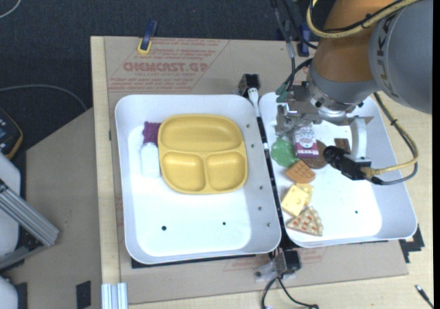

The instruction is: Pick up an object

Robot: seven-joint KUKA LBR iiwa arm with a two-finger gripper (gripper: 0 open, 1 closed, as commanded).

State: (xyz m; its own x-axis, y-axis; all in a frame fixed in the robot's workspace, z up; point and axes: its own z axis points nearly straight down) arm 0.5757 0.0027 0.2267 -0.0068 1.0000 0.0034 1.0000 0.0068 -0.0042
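Note:
My gripper [300, 134] hangs low over the left part of the right bin [385, 221], under the orange wrist band. Directly around it lie several toy foods. A green piece [282, 152] is at its left, and a brown round piece [315, 157] sits just below it. An orange waffle-like cracker [300, 173], a yellow cheese wedge [295, 199] and a pizza slice [306, 221] run toward the bin's front. The gripper body hides whatever is directly beneath it.
The left bin [185, 232] holds a yellow three-compartment tray [202, 152] and a white bottle with a purple cap [148, 151] by its left wall. A black cable connector [344, 162] trails from the wrist across the right bin. The divider rims run between the bins.

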